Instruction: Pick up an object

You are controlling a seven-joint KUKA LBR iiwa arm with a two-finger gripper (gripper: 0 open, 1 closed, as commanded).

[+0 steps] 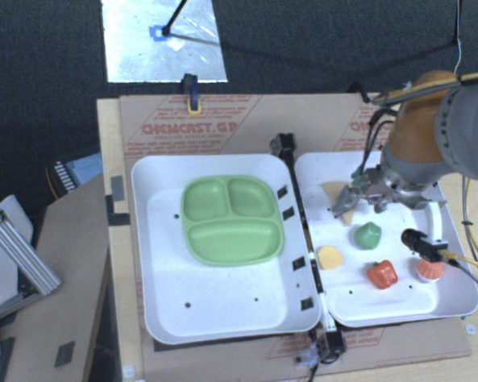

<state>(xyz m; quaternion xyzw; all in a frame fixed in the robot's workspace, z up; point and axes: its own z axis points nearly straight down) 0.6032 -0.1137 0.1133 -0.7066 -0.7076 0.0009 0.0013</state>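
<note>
Camera view: we see our gripper (346,204) low in the right bin (455,298), fingers apart and holding nothing, above a tan wedge (333,192). Green toy (368,235), yellow piece (330,258) and red pepper (382,274) lie near.

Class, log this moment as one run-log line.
gripper: over right bin, near tan wedge | green toy: loose | green tray: left bin

Arm (461,124): grey casing, orange band above wrist, dark cables looped along it. Hand (346,206): grey metal, slim fingers.
</note>
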